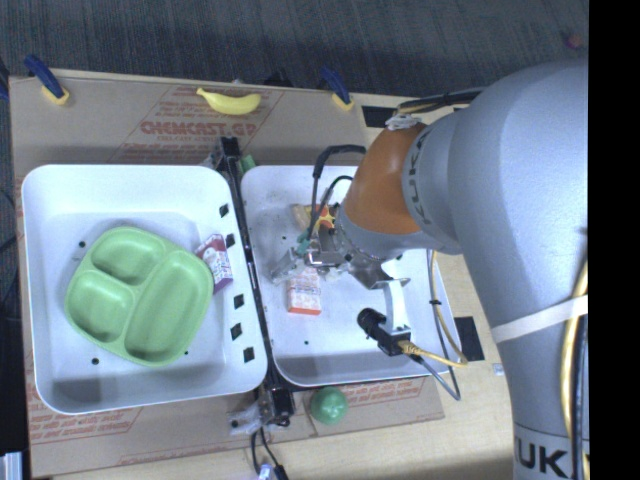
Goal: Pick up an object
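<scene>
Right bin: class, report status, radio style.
Gripper low in right bin, fingers unclear. Small red-and-white packet beside it, not held. Bin wall close on left.

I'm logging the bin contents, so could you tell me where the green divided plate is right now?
The green divided plate lies in the left white bin, toward its lower left, with a small red packet just beside its upper right edge.

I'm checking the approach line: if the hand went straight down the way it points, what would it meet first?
Likely the small red-and-white packet lying on the right bin's floor just under the hand; depth is hard to judge from above.
</scene>
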`<state>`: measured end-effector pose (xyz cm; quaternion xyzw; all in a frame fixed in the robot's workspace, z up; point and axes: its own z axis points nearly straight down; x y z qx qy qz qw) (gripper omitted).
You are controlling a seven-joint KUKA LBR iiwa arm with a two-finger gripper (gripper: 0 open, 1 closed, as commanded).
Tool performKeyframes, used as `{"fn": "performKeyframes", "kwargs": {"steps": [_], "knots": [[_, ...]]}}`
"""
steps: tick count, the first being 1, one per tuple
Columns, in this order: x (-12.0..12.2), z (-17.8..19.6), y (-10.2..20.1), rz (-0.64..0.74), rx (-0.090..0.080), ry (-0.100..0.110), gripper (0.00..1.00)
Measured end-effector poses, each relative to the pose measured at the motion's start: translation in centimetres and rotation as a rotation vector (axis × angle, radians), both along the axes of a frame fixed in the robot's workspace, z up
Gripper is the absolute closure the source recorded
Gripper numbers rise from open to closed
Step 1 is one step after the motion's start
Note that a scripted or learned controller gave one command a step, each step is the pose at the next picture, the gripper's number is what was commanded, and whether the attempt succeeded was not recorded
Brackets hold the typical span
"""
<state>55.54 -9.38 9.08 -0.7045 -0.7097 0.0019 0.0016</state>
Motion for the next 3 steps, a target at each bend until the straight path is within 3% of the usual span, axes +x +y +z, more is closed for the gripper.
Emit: {"fn": "performKeyframes", "kwargs": {"steps": [1, 2, 3], "knots": [[0.0, 1.0, 0.0, 0.003, -0.001, 0.001, 1.00], [-3.6, 12.9, 4.5, -0.001, 0.001, -0.005, 1.00], [-3.5, 13.9, 4.6, 0.005, 0.002, -0.005, 1.00]]}}
